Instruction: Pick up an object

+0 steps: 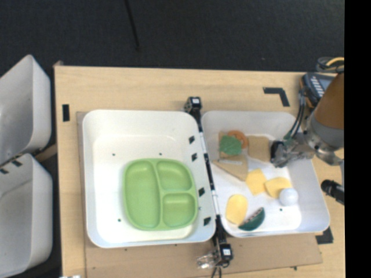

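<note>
Camera view: we cannot tell our claw's (279,153) state; the tan slab (259,147) just beside it could slide away if nudged.

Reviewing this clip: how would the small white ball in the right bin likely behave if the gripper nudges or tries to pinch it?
The white ball looks round and smooth, so a nudge would probably send it rolling across the right bin. It sits against a yellow piece, which may block it on that side. Its curved surface could slip from the gripper if pinched off-centre.
</note>
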Tool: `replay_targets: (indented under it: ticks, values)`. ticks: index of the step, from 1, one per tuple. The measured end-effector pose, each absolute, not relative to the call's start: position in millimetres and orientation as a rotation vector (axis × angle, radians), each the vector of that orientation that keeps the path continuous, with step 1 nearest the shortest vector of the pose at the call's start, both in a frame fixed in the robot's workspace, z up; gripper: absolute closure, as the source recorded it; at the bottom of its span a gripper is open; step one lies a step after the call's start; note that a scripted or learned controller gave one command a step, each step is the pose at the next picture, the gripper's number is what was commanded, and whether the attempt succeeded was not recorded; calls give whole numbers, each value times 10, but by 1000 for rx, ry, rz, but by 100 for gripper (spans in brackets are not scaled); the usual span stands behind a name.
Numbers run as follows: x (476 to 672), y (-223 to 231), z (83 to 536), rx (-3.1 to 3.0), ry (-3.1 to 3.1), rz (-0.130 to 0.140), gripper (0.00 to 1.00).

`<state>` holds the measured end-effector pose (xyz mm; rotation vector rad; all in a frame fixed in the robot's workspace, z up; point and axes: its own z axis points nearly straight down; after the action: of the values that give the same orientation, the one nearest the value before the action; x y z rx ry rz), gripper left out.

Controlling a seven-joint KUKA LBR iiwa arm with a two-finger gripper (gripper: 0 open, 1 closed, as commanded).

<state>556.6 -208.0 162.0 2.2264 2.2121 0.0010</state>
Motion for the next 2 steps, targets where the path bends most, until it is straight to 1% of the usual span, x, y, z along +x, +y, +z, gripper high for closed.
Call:
replay_targets:
  ticks: [1, 2]
  values:
    - [5584, -2102, 2248, 2215, 2220, 2, 100]
    - [5591, -2117, 2400, 2217, 2225, -1, 100]
